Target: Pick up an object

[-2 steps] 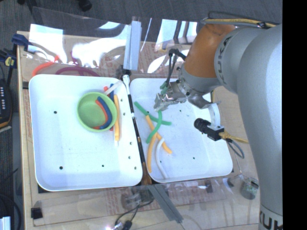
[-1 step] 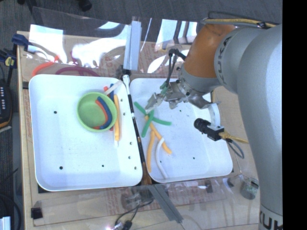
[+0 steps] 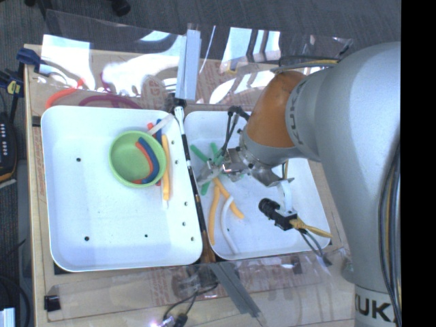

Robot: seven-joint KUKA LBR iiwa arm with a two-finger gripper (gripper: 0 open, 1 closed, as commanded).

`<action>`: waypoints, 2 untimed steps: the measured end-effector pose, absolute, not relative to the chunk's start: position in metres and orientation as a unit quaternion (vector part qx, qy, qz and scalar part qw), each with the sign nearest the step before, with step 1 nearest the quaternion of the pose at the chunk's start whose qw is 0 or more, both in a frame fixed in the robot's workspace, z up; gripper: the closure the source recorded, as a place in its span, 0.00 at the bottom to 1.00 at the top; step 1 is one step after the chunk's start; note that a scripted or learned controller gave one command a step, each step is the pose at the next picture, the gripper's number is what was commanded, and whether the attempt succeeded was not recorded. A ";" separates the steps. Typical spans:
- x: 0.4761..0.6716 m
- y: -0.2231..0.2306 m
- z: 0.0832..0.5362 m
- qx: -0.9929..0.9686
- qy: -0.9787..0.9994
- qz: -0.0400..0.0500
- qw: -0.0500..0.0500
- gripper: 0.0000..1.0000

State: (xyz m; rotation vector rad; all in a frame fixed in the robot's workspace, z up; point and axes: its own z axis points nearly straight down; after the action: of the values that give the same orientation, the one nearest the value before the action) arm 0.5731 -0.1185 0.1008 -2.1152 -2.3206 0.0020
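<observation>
Right bin's (image 3: 320, 203) upper right corner was covered by the arm (image 3: 340, 107), gripper (image 3: 228, 169) fingers were too small to read, arm's base was cropped below.

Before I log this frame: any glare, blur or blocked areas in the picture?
Camera view: strong glare on the clear panels behind the bins; the left bin is evenly lit and sharp; the arm looms large, soft-edged, covering much of the right bin and shading the gripper.
</observation>
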 end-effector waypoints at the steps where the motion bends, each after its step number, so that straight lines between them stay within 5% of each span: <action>1: 0.531 -0.137 0.091 -0.671 -0.741 0.001 0.002 0.00; 2: 0.533 -0.136 0.103 -0.668 -0.744 0.000 0.003 1.00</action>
State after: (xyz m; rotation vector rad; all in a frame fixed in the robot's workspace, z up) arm 0.5328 -0.1357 0.1033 -2.0962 -2.3323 0.0006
